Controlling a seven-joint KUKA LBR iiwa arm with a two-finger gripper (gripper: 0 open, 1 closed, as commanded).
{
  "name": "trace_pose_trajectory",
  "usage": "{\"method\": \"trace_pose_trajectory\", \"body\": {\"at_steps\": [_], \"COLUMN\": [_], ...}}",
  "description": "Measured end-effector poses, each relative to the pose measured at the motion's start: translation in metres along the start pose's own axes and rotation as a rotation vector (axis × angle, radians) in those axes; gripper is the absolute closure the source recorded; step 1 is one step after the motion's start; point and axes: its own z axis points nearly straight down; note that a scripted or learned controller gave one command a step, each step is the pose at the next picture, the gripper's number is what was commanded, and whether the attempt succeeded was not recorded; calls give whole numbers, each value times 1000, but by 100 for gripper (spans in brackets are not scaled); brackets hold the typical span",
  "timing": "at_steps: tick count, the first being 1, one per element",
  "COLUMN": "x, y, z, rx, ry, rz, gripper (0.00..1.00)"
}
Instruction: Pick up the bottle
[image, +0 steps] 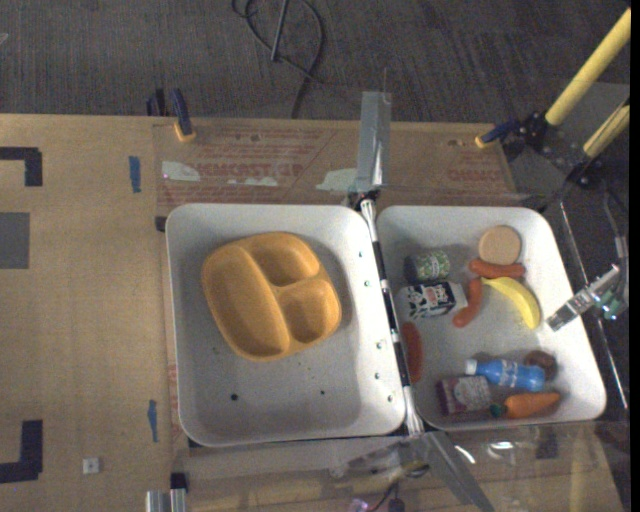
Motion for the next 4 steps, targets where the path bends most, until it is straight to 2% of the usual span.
{"method": "trace_pose_trajectory", "body": {"at_steps": [1, 2, 3, 4], "x": [22, 22, 49, 52], "y": [-10, -10, 12, 8], "z": [-15, -15, 113, 109], "rx": [2, 2, -14, -4], "ry": [2, 2, -8, -1], "rz": [281, 281, 76, 77], "gripper": [100, 0, 0, 100]}}
